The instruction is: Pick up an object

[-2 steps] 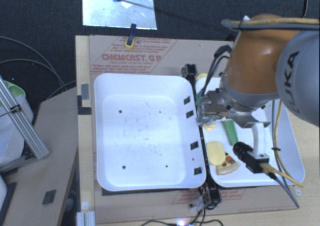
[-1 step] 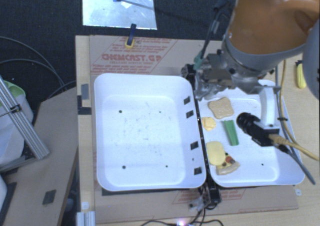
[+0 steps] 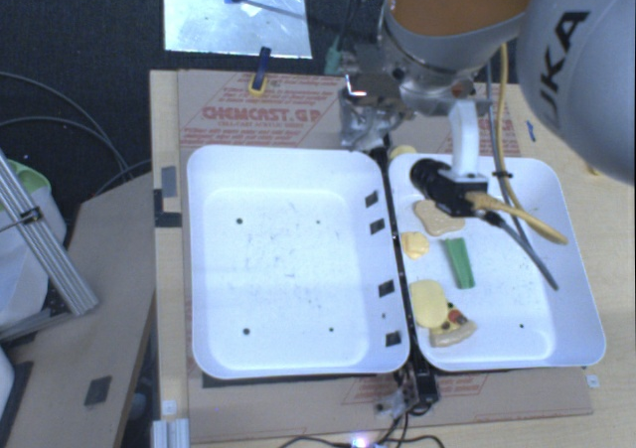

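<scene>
The pincer (image 3: 370, 133) hangs over the far rims of the two bins, right at the seam where they meet; whether it is open or closed I cannot tell, since the wrist covers it from above, and nothing can be seen gripped in it.

The things to pick all lie in the right bin (image 3: 522, 302), nearer the camera than the pincer and crowded along the seam-side wall. A pale yellow piece (image 3: 402, 151) sits just beside the pincer at the far rim. Next toward the camera is a tan biscuit (image 3: 437, 219); then a small yellow bit (image 3: 415, 244); then a green block (image 3: 458, 263); then a yellow lump (image 3: 429, 303), touching what looks like a toy pizza slice (image 3: 452, 330) close to the near rim. The outer half of that bin's floor, away from the seam, is open white.

To the other side of the pincer, the left bin (image 3: 288, 267) shows a broad white floor with a few dark specks; black clips (image 3: 379, 227) stud the seam.

Beneath both bins a brown sheet (image 3: 288, 88) covers the tabletop (image 3: 109, 257); beyond the pincer it carries red print reading "CHEMCAST GP", and a blue and yellow clamp (image 3: 260, 72) sits on its far edge. The grey arm (image 3: 576, 49) bears the letters "KA".
</scene>
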Controlling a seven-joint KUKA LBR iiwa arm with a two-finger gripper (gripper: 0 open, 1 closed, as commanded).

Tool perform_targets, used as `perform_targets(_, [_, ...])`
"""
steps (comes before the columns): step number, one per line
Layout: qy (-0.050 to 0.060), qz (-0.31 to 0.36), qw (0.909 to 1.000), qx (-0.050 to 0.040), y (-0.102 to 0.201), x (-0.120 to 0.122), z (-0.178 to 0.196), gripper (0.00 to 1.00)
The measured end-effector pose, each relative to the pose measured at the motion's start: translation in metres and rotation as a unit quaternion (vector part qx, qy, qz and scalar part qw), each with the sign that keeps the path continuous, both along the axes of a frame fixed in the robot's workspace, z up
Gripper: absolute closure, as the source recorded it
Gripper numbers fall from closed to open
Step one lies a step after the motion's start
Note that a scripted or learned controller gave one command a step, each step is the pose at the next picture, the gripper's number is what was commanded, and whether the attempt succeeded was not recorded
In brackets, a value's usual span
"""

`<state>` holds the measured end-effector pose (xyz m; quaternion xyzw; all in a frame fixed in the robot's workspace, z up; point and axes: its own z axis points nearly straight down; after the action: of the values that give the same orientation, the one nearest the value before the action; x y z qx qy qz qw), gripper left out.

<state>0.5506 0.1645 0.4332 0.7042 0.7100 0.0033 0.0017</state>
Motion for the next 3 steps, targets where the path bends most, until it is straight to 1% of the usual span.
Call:
perform_targets(1, [0.008,-0.006,0.9999,-0.0025,-0.048,-0.035,-0.098,1.0])
perform_targets(2, [0.009,-0.004,1.0,-0.0024,-0.046,-0.02,-0.205,1.0])
perform_targets(3, [0.002,-0.002,1.0,-0.0017,-0.033,0.067,-0.262,1.0])
